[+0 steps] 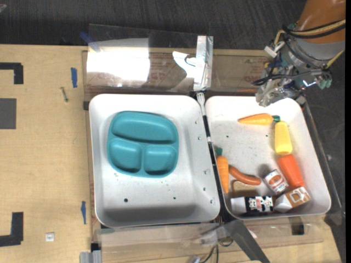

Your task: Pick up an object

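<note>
Arm (pixel 323 15) enters from upper right: orange band, grey wrist, a tangle of cables. Gripper (pixel 272 95) hangs over the back rim of the right bin (pixel 321 163), near its far corner; can't tell from this angle whether the pincer is apart or together, and nothing is visible between its tips.

Right bin is shallow, white, glossy plastic with rounded corners and holds all the loose items. Nearest the gripper: toy carrot (pixel 256 120), smooth orange plastic, long axis roughly left-right, tapered tip pointing left, green stub at right end. Just right of it, a yellow bottle (pixel 282 137), cylindrical, long axis near vertical in the picture, cap end toward the carrot's green end (they look about touching). Below that, an orange bottle (pixel 291 170), long axis slanted, running down to the right.

Second carrot (pixel 222 171) lies along the bin's left wall, long axis near vertical, green top at the upper end. A sausage (pixel 244 175), reddish and curved, lies beside it, running left-right. A small can (pixel 275 182) is tilted next to the sausage. A brown carton (pixel 298 196) and a black-and-white bottle (pixel 252 204) sit along the front wall.

Left bin (pixel 104 201) is the same white plastic and holds a teal plate (pixel 143 142), matte, rounded, three compartments, lying flat toward the back.
</note>
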